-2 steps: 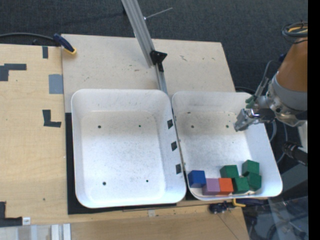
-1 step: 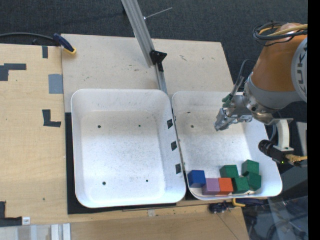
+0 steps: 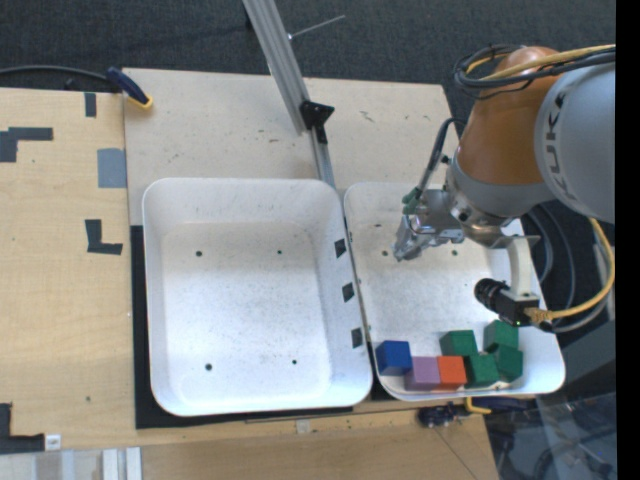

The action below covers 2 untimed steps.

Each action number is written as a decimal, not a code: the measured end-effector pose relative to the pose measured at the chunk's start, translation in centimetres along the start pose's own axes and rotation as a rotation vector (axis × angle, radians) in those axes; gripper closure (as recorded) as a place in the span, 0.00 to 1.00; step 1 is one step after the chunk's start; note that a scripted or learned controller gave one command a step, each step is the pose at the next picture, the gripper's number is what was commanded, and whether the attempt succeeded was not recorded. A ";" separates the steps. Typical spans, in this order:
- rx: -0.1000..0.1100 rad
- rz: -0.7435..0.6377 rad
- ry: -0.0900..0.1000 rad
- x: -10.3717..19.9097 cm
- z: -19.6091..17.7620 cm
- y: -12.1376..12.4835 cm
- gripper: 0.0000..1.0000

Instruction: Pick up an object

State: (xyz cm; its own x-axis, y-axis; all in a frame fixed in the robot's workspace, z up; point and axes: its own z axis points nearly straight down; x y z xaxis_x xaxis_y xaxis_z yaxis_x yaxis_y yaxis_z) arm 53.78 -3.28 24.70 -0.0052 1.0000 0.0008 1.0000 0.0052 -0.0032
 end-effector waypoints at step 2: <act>-0.003 -0.002 0.001 10.9 0.4 2.6 1.00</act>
